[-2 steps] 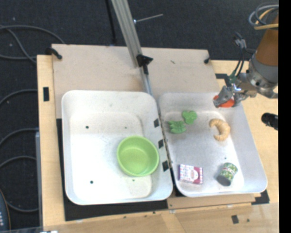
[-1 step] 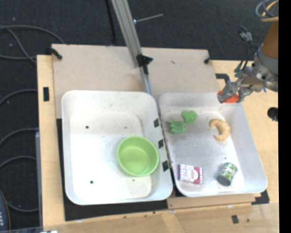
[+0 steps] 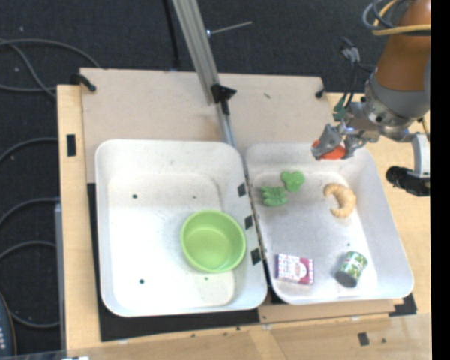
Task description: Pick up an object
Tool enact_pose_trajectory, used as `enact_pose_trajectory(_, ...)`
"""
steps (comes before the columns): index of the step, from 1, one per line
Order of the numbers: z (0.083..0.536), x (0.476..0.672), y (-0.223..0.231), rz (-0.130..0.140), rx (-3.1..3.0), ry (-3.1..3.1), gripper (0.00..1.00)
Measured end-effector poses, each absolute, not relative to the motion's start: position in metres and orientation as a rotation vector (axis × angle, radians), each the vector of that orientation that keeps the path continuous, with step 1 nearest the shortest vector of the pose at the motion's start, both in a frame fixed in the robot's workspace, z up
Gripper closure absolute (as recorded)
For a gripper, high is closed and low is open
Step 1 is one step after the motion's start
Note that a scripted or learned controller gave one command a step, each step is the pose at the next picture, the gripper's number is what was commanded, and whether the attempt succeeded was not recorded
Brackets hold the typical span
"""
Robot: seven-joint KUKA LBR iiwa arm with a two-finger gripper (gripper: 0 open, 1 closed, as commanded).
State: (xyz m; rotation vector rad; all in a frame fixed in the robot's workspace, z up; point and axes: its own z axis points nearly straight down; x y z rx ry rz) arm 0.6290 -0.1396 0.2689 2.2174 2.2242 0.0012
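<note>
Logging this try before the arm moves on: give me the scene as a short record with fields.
left bin: green bowl
right bin: two green pieces, croissant, purple-and-white packet, green can lying on its side
gripper: above the right bin's far edge, something orange-red at its tip
held: cannot tell

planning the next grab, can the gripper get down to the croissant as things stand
Probably yes. The croissant lies alone on open floor of the right bin, nothing on or against it, and the gripper hangs just above that bin's far edge.
</note>
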Motion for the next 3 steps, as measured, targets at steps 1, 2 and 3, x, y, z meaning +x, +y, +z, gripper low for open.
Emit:
enact_pose_trajectory(1, 0.271, 0.63, -0.095, 0.0, 2.218, 2.224, 1.0)
enact_pose_trajectory(2, 0.256, 0.635, -0.049, -0.001, 2.217, 2.228, 1.0)
enact_pose_trajectory(3, 0.256, 0.635, -0.001, -0.002, 2.216, 2.231, 1.0)
